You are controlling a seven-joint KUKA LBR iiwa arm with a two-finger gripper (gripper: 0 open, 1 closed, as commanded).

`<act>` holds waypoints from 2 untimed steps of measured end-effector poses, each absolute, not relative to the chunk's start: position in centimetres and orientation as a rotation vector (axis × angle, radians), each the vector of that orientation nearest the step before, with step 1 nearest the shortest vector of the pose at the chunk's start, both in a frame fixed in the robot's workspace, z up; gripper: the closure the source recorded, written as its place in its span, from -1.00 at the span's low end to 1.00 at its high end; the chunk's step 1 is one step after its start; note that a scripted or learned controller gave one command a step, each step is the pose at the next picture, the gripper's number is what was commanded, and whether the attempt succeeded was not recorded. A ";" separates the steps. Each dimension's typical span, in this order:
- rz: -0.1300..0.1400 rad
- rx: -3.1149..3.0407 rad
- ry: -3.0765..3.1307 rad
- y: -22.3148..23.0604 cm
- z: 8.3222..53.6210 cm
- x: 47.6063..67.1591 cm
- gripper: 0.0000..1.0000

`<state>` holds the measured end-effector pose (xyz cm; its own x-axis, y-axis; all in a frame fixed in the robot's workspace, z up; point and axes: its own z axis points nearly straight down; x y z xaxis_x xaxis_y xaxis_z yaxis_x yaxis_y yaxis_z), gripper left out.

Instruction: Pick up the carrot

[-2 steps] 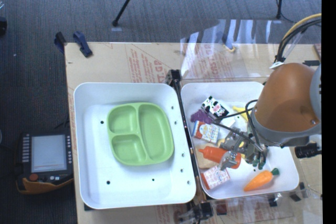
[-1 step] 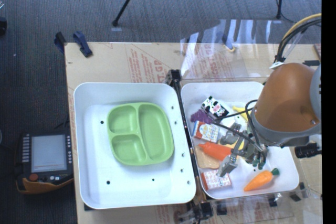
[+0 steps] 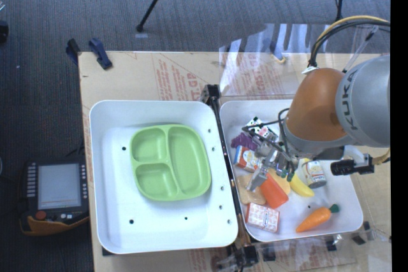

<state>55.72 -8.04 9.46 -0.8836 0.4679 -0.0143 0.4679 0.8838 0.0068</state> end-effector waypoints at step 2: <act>0.001 0.754 3.050 -8.9 14.2 51.7 1.00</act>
<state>51.69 -8.87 14.16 -0.8847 0.4662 0.0002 0.4662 0.8847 0.0005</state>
